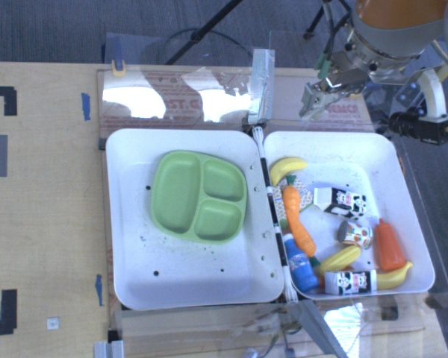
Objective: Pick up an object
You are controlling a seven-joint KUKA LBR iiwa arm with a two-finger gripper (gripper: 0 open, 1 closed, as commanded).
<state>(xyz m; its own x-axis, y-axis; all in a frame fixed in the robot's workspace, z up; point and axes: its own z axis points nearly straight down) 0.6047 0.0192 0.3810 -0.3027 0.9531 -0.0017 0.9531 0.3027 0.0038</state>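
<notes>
My gripper (325, 95) hangs high over the far rim of the right bin (403, 170), its fingers open and nothing between them. Below it in that bin lie a yellow banana (286, 168), an orange carrot (299, 221), a blue bottle (302, 265), a cow-patterned carton (345, 200), a small can (356, 235), a red-orange pepper (389, 246), a second banana (341, 258) and another cow-patterned carton (351, 282). None of them touches the gripper.
A green divided plate (199, 196) lies in the left bin (127, 259). A clear panel with a metal post (261, 88) stands behind the bins. The arm's orange band (399, 2) is at the top right.
</notes>
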